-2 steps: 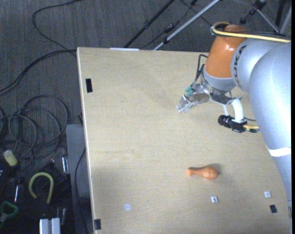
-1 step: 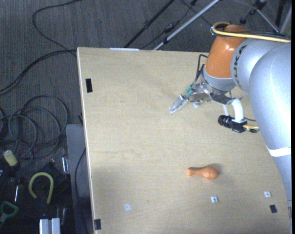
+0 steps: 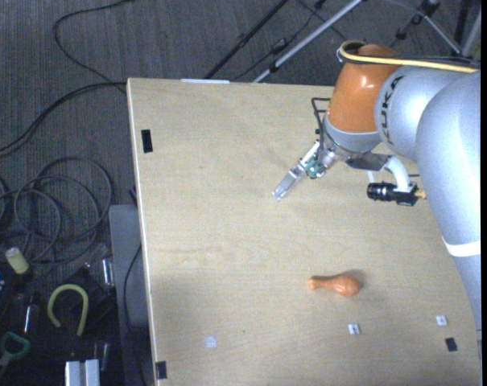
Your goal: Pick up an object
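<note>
An orange, pear-shaped object (image 3: pixel 337 284) with a thin neck pointing left lies on its side on the pale wooden bench top (image 3: pixel 219 240), toward the front right. My gripper (image 3: pixel 286 186) reaches in from the right on the grey arm with its orange band (image 3: pixel 360 95) and points down and to the left. It hangs over bare bench, well behind and a little left of the orange object, and nothing is visibly held in it.
Small white tags (image 3: pixel 353 328) and a black marker (image 3: pixel 451 344) sit near the front right of the bench; another black marker (image 3: pixel 147 141) is near the left edge. Cables (image 3: pixel 50 207) and tools lie on the floor to the left, and stand legs (image 3: pixel 323 18) run behind.
</note>
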`<state>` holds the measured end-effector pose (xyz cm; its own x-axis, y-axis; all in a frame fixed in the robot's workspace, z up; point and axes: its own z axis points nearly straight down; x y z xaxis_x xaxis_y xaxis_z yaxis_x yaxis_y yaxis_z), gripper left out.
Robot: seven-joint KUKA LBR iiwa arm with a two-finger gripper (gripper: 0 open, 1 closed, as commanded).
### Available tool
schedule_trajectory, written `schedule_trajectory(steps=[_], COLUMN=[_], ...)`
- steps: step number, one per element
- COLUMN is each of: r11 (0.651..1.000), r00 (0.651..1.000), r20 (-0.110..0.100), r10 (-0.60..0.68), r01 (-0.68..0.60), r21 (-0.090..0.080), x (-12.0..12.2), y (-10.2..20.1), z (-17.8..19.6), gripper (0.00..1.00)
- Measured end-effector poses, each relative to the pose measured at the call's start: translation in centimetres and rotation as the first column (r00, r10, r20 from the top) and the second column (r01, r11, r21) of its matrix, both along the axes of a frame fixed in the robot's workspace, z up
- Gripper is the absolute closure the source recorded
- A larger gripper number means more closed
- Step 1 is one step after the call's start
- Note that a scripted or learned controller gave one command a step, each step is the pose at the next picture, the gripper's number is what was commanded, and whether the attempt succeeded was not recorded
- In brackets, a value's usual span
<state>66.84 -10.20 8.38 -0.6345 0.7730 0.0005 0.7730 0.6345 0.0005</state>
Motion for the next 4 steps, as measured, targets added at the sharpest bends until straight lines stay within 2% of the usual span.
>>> schedule_trajectory(steps=[1, 2, 3, 4], r11=[1.0, 0.983, 0.844, 0.843], r00=[1.0, 0.983, 0.844, 0.843], r20=[0.003, 0.001, 0.0, 0.001], r10=[-0.001, -0.184, -0.537, -0.537], r01=[0.001, 0.184, 0.537, 0.537], r21=[0.007, 0.0, -0.004, -0.005], x=[0.1, -3.2, 0.0, 0.0], y=[0.2, 1.7, 4.3, 4.3], z=[0.9, 10.0, 9.9, 9.9], gripper=[1.0, 1.0, 1.0, 0.0])
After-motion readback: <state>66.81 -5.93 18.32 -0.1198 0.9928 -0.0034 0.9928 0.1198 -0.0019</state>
